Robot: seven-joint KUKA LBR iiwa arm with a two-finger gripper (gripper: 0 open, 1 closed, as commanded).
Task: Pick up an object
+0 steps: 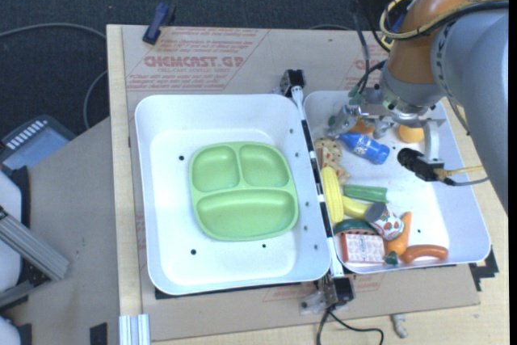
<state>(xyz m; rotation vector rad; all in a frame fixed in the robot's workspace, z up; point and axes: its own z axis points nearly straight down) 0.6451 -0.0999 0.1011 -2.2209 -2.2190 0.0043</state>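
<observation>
The gripper [361, 119] hangs over the blue bottle [364, 147]; jaw state probably hidden, cannot tell. Crowded toys risk a glancing miss.

Toys [365, 216] heaped, seemingly, in right bin [460, 214]

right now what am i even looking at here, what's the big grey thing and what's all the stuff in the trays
The big grey thing with the orange band is a robot arm, reaching in from the right. One fixed camera looks down on a bench with two white bins. The left bin holds a green divided plate. The right bin holds toy food: a corn cob, a carrot, a blue bottle and more. The arm's gripper sits low over the far end of the right bin, beside the bottle. Whether it holds anything is unclear.
</observation>
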